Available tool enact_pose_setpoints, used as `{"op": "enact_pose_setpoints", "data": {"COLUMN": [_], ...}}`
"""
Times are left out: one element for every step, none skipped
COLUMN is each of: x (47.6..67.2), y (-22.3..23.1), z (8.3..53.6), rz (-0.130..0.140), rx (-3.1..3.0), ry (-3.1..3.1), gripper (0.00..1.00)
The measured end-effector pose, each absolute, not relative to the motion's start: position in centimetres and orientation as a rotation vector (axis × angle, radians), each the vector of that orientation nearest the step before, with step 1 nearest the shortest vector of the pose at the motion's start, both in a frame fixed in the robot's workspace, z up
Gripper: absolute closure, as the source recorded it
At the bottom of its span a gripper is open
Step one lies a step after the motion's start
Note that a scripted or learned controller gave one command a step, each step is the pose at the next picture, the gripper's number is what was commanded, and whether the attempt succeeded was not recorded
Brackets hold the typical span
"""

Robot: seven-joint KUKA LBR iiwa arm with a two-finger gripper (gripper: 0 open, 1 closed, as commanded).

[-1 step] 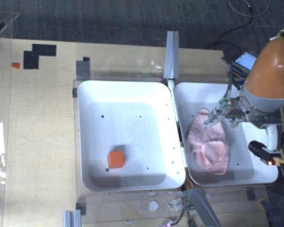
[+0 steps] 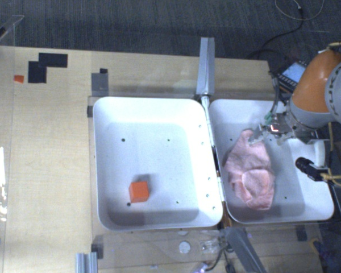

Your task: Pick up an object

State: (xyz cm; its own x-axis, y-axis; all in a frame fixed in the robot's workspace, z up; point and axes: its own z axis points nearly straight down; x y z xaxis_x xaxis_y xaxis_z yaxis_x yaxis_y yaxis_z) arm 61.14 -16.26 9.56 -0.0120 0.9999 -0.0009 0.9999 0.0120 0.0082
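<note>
Pale wooden counter [image 2: 45, 169], dark carpet beyond its far edge. Two white bins side by side: left bin [image 2: 111, 124] holds one orange block [image 2: 139, 191], near-left of centre; right bin [image 2: 312, 206] holds one crumpled pink cloth [image 2: 250, 172]. Tool [image 2: 271, 127] poised at the cloth's far edge; grip state cannot be told. Recommended: descend squarely onto a raised fold, pinch a thick bunch, lift straight.
</note>
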Motion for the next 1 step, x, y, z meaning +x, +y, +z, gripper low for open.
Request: {"op": "enact_pose_setpoints", "data": {"x": [55.08], "y": [-18.28], "z": [8.99], "rz": [0.010], "rx": [2.000], "ry": [2.406], "gripper": [0.00]}}
